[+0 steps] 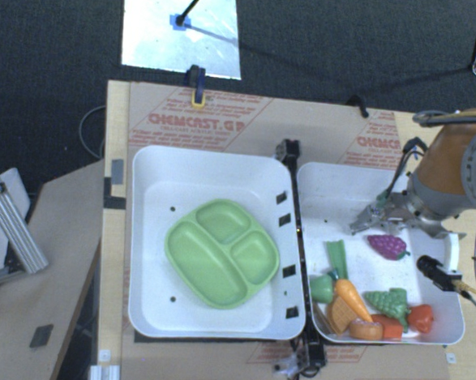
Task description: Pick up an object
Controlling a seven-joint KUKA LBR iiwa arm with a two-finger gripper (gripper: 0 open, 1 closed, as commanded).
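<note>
**Arm low in the right bin, no toy lifted yet**

While the grey arm with its orange band reaches in from the right, its gripper (371,221) sits low over the far part of the right bin (336,184), just to the left of and slightly beyond a purple toy bunch of grapes (388,246). Whether the jaws are spread or pressed together cannot be told from this slanted view; nothing is visibly pinched between them. The other toys lie heaped along the near edge of the same bin: a green stalk (336,256), an orange carrot (351,299), a green leafy piece (388,301) and a red piece (421,317). The left bin (157,179) holds a green divided plate (221,253). Both bins rest on the table (227,115). Judging by this, the approach is made, but the grasp and lift remain to be done, with the grapes the nearest candidate.
</note>
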